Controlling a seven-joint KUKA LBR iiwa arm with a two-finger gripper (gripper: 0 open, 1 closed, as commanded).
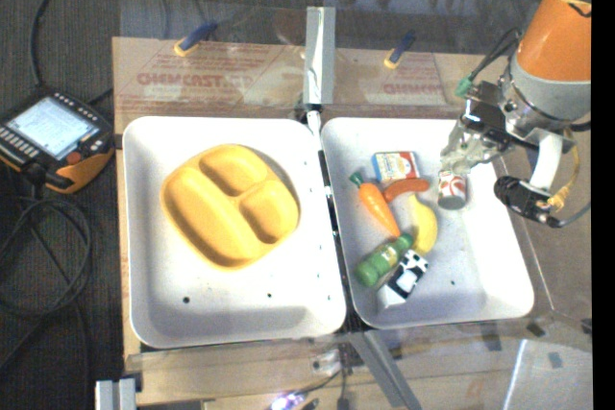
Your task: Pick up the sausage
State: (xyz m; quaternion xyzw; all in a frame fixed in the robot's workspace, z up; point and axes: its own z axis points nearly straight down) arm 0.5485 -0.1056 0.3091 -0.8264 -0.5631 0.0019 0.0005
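Faintly, "CHEMCAST" on bench sheet point(192, 82)

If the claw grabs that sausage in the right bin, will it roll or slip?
The sausage looks slim, rounded and smooth, so it may roll or slip. It lies against the carrot and banana, which would probably shift too.

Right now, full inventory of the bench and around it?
Divided plate: 1, yellow, left bin.
Carton: 1, blue, white and red, right bin, far side.
Sausage: 1, red-orange, beside the carrot.
Carrot: 1, orange.
Banana: 1, yellow.
Bottle: 1, green.
Black-and-white toy: 1, near side.
Can: 1, white and red, under the gripper.
Pendant: 1, floor, left.
Gripper: 1, over the can.
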